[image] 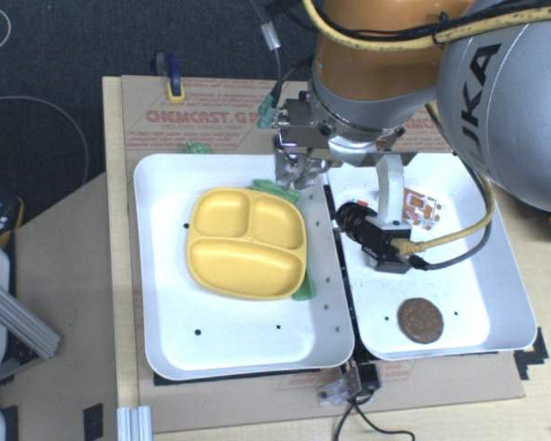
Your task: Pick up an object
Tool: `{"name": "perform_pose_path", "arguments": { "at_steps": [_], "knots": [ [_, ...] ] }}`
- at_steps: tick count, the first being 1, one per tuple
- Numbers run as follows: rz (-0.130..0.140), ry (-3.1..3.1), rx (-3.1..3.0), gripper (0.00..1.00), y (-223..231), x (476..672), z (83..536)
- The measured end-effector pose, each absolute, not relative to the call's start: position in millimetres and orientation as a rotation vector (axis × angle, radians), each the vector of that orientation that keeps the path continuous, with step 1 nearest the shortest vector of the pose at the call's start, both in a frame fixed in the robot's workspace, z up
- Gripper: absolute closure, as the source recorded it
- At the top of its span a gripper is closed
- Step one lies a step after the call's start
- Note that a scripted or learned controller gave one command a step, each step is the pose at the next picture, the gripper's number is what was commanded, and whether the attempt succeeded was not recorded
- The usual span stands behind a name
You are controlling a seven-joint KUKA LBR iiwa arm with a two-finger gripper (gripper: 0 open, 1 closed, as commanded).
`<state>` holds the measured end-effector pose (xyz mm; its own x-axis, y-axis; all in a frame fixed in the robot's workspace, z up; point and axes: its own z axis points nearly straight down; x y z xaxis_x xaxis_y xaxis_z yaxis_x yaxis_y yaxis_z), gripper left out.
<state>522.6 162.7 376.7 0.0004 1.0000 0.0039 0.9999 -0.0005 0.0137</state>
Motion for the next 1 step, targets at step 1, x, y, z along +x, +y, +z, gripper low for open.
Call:
{"name": "perform_pose_path", "arguments": {
  "at_steps": [1],
  "knots": [
    [-0.008,2.228,2.22,1.0,209.5,477.1,325.6]
  ]
}}
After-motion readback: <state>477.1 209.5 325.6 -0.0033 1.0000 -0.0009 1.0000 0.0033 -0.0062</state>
